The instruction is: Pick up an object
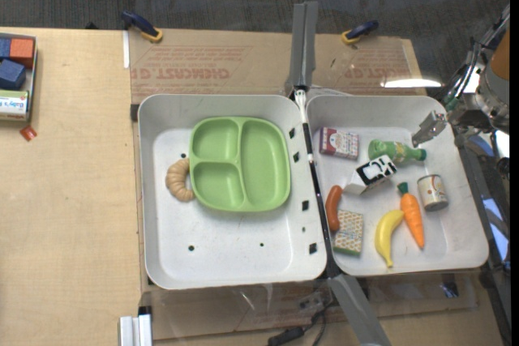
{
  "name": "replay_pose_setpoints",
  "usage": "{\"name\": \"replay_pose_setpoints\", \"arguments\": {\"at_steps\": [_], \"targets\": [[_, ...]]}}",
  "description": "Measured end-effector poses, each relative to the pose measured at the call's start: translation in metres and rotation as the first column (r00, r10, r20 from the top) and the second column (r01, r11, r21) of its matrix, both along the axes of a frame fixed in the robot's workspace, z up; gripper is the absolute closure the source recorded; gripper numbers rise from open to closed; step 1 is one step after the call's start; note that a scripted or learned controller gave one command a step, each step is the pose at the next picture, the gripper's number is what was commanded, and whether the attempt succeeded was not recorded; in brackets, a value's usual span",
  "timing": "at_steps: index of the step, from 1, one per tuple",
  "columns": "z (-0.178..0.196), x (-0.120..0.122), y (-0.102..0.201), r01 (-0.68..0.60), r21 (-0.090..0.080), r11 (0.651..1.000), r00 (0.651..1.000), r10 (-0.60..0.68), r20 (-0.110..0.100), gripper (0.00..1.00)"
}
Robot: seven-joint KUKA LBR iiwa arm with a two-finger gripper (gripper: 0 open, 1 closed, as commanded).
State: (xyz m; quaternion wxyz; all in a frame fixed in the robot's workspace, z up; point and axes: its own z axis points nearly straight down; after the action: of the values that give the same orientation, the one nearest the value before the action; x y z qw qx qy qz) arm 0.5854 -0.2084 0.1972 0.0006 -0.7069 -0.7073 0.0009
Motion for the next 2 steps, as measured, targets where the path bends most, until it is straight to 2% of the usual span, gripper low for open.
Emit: {"name": "replay_pose_setpoints", "arguments": {"at_steps": [1, 2], "targets": [[-0.103, 0.050, 0.021, -0.003, 0.000, 1.000, 1.000, 0.003, -0.001, 0.00], [-0.105, 0.023, 0.104, -0.001, 0.000, 1.000, 1.000, 0.001, 0.001, 0.00]]}}
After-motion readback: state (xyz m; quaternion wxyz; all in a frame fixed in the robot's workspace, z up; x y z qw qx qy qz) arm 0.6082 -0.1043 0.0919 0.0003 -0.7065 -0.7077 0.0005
